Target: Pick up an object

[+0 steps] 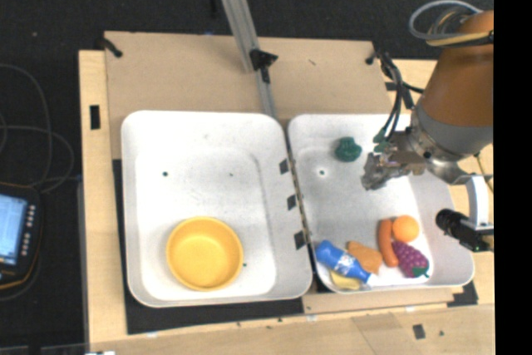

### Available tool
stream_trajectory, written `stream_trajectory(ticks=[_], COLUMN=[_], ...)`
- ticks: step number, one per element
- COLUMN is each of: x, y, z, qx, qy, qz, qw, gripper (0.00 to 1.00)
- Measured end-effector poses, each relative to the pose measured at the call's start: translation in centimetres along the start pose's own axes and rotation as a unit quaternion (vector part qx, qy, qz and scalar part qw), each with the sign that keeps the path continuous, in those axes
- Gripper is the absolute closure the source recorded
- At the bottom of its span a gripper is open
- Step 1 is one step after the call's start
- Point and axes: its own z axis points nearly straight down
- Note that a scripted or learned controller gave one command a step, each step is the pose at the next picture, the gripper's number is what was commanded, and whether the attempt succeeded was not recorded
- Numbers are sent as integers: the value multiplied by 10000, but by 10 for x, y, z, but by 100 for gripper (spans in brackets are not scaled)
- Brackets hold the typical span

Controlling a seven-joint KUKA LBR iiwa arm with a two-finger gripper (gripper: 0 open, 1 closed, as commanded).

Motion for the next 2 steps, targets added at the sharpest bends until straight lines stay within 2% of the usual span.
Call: stream_trajectory(ticks=[2], x=[122], y=[5], z=[12], qx=[-3], qy=[7], qz=[-8], qw=[10000], gripper=[100])
